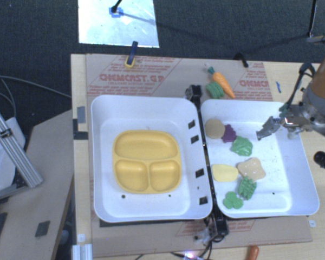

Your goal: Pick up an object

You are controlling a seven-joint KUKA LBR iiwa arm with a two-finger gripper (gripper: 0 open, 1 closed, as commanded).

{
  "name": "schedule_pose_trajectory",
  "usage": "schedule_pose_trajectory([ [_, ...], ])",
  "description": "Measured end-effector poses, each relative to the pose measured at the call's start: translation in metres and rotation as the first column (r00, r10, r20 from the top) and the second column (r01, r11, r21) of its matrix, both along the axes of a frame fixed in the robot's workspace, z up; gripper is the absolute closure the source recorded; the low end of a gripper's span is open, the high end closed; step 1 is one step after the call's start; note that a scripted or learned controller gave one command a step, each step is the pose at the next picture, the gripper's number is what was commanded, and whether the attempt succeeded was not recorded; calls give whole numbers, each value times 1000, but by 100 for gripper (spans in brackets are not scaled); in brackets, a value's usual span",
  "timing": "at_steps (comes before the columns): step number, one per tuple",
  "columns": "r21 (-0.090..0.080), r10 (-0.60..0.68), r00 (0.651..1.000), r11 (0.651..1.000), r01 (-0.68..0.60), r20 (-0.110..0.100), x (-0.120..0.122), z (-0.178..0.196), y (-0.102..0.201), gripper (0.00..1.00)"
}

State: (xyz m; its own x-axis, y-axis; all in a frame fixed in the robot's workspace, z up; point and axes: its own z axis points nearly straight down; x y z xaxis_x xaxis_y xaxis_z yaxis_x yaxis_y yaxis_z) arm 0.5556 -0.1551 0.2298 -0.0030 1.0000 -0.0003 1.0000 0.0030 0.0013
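My gripper (pixel 280 130) hangs over the upper right part of the right bin (pixel 300 172), open, with nothing between its fingers. To its left lie a tan round piece (pixel 214 128), a purple grape bunch (pixel 229 133) and a green leafy piece (pixel 242 146). Lower down are a slice of toast (pixel 252 169), a yellow piece (pixel 224 173), a green broccoli (pixel 247 188) and a small green piece (pixel 233 201). All of these rest on the bin floor, apart from the gripper.
The left bin (pixel 103 118) holds a yellow divided plate (pixel 147 161). A toy carrot (pixel 223 82) with a green piece (pixel 214 90) lies on the cardboard behind the bins. A black clip rail (pixel 199 140) runs between the bins.
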Motion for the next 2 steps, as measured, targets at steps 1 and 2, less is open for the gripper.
schedule_pose_trajectory([
  [1,3,-4,1000,1000,4,-10,-49,-87,0,0],
  [2,0,7,1000,1000,-7,8,9,-38,36,0],
])
